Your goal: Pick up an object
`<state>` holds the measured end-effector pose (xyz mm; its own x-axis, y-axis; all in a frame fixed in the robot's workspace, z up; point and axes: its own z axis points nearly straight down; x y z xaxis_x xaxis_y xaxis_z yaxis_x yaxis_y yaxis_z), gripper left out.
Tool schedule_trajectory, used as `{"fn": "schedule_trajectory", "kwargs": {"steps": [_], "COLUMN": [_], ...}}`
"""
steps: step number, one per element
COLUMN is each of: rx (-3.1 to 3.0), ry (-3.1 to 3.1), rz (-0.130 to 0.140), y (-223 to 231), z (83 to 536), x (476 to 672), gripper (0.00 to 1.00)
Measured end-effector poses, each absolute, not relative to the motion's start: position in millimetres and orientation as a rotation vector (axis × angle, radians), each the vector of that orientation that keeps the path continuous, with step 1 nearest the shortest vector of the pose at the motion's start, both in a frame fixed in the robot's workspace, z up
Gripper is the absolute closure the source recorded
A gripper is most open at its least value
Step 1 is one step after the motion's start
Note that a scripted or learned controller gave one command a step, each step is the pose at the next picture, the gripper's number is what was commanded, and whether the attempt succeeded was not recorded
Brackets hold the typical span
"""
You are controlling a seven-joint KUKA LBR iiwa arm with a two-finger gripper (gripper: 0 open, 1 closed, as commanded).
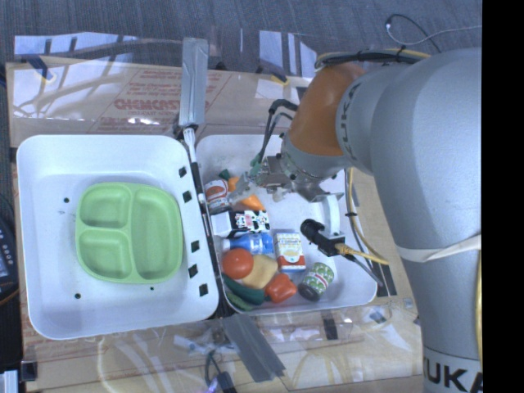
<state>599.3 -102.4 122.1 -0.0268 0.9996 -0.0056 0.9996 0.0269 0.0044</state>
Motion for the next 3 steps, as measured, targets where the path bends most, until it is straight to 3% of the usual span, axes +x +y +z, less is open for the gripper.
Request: {"fn": "schedule_trajectory", "kwargs": {"steps": [1,2,3], "rx": [2.186,2.17,2.165], "ry": [2.246,2.263,2.27], "rz": [-0.001,-0.003,-0.002], "y": [-102,-119,-117], "z": [122,94,103], "x": [599.3,618.2,618.2], "gripper": [0.0,0.0,1.0]}}
